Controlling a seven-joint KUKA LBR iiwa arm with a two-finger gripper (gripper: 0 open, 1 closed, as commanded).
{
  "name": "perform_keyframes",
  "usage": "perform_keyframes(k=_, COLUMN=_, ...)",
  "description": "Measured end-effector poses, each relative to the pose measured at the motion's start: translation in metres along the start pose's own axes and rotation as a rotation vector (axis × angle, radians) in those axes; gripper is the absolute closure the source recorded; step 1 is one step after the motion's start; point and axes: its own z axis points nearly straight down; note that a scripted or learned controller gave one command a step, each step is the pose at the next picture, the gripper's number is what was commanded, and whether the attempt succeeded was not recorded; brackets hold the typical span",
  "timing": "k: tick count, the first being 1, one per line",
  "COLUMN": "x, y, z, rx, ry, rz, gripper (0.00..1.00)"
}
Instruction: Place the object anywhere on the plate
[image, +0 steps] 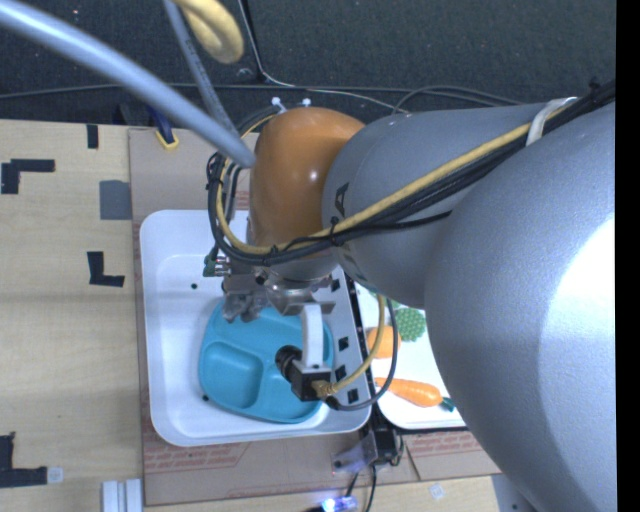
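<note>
Where arm (480, 220) looms, plate (240, 370), carrot (415, 392)

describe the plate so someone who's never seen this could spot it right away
Find the left white bin on the bench. Lying in it, partly under the arm's gripper, is the plate. It is bright blue with moulded compartments, unlike the orange carrot in the neighbouring bin.

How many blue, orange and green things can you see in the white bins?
Blue: 1, the plate
Orange: 2, the carrot and another orange piece partly hidden by the arm
Green: 1, a bumpy green thing peeking out beside the arm
Total: 4, though the arm may hide more.
</note>
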Motion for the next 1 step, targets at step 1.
perform_keyframes(k=1, x=-0.0020, y=0.0008, z=-0.0001, rx=-0.001, ry=-0.001, rz=0.003, gripper=0.00)
